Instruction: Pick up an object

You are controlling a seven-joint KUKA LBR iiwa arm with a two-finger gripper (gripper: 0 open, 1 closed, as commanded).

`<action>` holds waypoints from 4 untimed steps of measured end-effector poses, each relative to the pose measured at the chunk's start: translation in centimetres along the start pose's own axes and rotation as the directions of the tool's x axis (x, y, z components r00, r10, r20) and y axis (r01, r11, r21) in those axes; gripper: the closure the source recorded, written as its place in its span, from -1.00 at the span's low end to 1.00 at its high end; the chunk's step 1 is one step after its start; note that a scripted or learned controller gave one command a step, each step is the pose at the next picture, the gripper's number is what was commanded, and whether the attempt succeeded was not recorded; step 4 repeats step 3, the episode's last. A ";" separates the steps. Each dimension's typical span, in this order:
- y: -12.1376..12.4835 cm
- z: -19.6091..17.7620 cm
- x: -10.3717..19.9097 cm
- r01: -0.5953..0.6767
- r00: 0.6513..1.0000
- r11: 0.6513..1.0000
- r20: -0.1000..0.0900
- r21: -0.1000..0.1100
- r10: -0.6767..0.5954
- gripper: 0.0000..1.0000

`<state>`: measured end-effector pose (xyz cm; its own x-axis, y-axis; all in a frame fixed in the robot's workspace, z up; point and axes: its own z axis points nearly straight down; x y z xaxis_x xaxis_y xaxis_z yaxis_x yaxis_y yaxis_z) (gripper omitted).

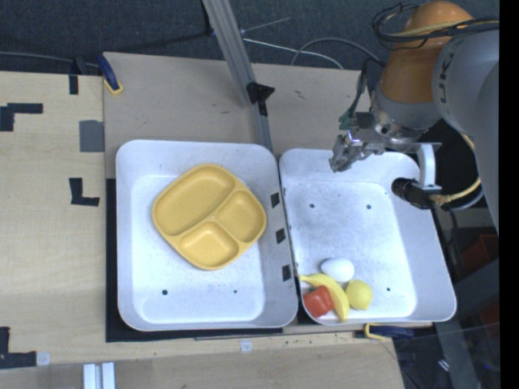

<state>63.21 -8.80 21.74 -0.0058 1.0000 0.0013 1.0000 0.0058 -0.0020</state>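
My gripper point(346, 154) hangs over the far left corner of the right bin point(405, 217), with nothing visible between its fingers. A small pile of toy food lies at the near edge of that bin: a white egg point(337, 269), a yellow banana point(331, 291), a red piece point(318, 301) and a yellow round fruit point(359, 295). The gripper is well apart from this pile, toward the bin's far side. A yellow divided plate point(209, 215) rests in the left bin point(146, 290).
A grey metal pole point(235, 47) slants down from the top to the gap between the bins. The arm's grey body and orange band point(422, 47) fill the upper right. Black cables point(422, 193) hang by the right bin's far right edge.
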 end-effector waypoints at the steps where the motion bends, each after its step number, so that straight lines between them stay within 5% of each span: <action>1: -0.3 0.6 6.1 0.002 1.000 1.000 -0.001 0.001 -0.002 1.00; 3: -1.6 -1.1 15.2 0.001 1.000 1.000 0.000 -0.001 -0.001 1.00; 4: -1.6 -1.1 15.2 0.001 1.000 1.000 0.000 -0.001 -0.001 1.00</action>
